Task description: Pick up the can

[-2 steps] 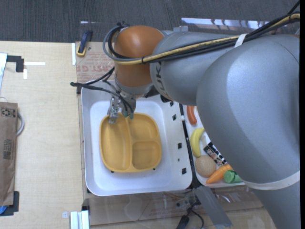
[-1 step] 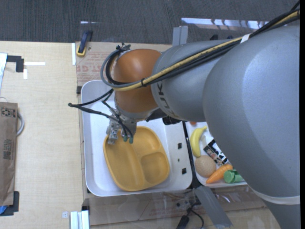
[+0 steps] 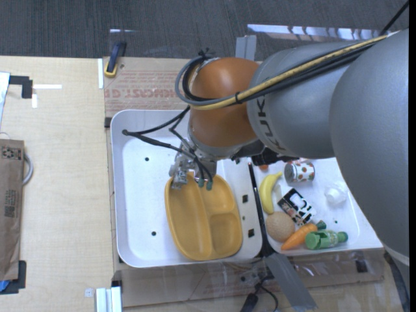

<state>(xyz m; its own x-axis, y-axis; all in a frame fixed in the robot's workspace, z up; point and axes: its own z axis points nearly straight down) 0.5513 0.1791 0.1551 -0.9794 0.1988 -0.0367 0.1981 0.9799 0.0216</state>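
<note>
The arm [image 3: 305, 103] runs off the right and top edges and covers the back of the right bin [image 3: 354, 203]. The can [image 3: 299, 171] sits half under it — its label too small to read. A brown paper bag [image 3: 12, 207] is cut by the left edge.

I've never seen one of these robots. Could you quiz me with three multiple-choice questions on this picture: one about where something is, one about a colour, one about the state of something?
1. Where is the can?
A. right bin
B. left bin
C. on the floor

2. What colour is the divided tray?
A. blue
B. yellow
C. black

3. Where does the gripper hang?
A. over the tray's upper rim
B. over the carrot
C. beside the paper bag

Answers:
1 A, it lies in the right bin by the banana.
2 B, it is plainly yellow.
3 A, its tip sits at the tray's top edge in the left bin.
</note>
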